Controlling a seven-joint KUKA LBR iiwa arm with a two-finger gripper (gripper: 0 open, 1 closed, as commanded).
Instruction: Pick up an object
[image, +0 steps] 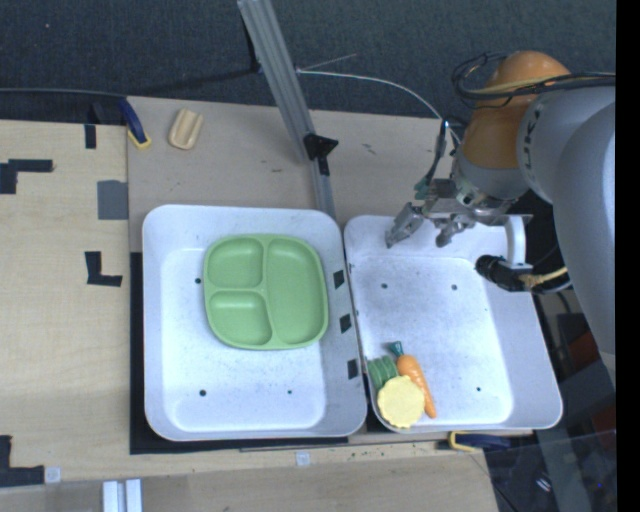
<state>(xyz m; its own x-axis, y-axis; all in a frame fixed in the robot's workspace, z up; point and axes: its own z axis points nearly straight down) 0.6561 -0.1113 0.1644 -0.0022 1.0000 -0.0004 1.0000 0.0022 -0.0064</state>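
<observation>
Claw (427, 229) hangs over the far edge of the right bin (520, 330), its two fingers spread apart with nothing between them. The objects to pick, a toy carrot (413, 374) and a yellow round piece (401, 402), lie together at the near left corner of this bin, well apart from the claw. The left bin (170, 330) holds a green divided plate (266, 291). To grasp well, I think the claw should first travel above the carrot, align across its narrow side, then descend straight.

Single fixed camera above bench (60, 300); slanted downward look (moderate distance); both white bins (160, 330) framed
</observation>
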